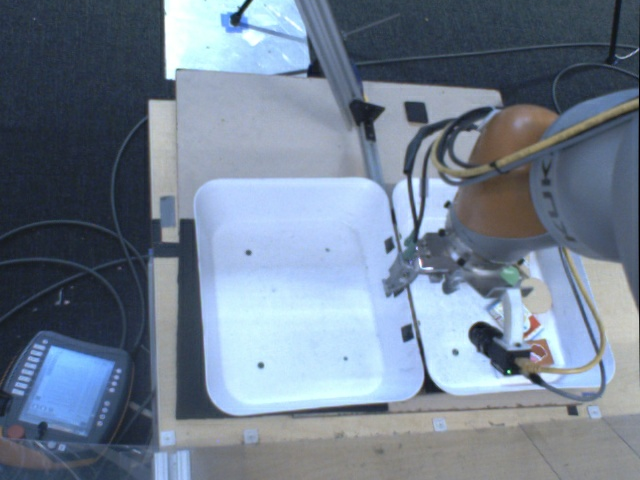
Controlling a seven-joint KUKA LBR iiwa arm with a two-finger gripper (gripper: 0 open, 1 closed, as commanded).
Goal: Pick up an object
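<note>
The tool (pixel 492 298), its state unclear, hangs over the right bin (pixel 445 368) above a partly hidden orange-and-white object (pixel 535 338).

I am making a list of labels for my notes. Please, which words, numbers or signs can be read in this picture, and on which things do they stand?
No text can be read in this view.
Handheld control pendant on the floor: its screen shows content, too blurred to read.
Orange and white object in the right bin: has printed colour, but any letters are too small to tell.
Left bin: dark dots, no writing.
</note>
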